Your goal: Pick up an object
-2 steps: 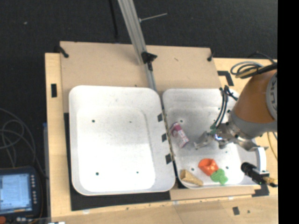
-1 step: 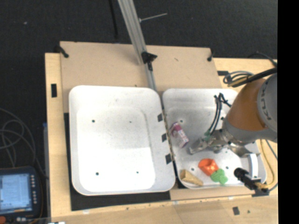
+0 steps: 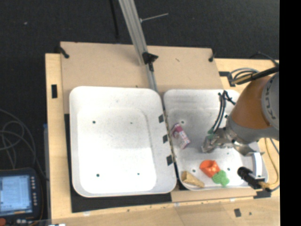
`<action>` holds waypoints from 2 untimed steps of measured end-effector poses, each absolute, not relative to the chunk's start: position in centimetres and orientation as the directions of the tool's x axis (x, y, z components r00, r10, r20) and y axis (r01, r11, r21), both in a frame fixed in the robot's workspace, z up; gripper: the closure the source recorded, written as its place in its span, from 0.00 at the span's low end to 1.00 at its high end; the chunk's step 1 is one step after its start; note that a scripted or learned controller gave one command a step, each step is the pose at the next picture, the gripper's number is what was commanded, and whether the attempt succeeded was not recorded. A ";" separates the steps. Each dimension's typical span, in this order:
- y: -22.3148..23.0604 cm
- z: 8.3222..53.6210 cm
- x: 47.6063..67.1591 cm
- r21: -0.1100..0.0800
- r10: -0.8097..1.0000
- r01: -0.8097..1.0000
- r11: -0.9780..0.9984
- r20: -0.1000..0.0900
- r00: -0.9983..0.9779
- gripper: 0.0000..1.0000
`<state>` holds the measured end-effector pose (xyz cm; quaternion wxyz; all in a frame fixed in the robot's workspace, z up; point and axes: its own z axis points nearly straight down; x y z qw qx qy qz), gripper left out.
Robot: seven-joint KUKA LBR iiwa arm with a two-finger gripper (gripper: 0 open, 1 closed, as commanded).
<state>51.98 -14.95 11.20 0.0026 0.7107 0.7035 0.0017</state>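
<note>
Gripper [image 3: 210, 144]: finger state cannot be determined.
Nearest object: orange object [image 3: 209, 167], just below gripper in view.
Container: right bin [image 3: 193, 100].

So the arm [image 3: 254, 109] reaches in over the right bin [image 3: 188, 100], claw [image 3: 210, 144] low above its floor. Orange thing [image 3: 209, 167], green thing [image 3: 220, 178], tan wedge [image 3: 192, 178] and a pinkish packet [image 3: 180, 135] are in there. Left bin [image 3: 115, 140] beside it on the desk [image 3: 117, 62]
</note>
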 end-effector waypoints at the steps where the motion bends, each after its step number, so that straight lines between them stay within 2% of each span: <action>1: -15.4 17.5 52.7 0.009 1.000 1.000 0.003 -0.003 -0.003 1.00; 2: -15.5 21.9 52.6 0.008 1.000 1.000 0.003 -0.002 -0.003 1.00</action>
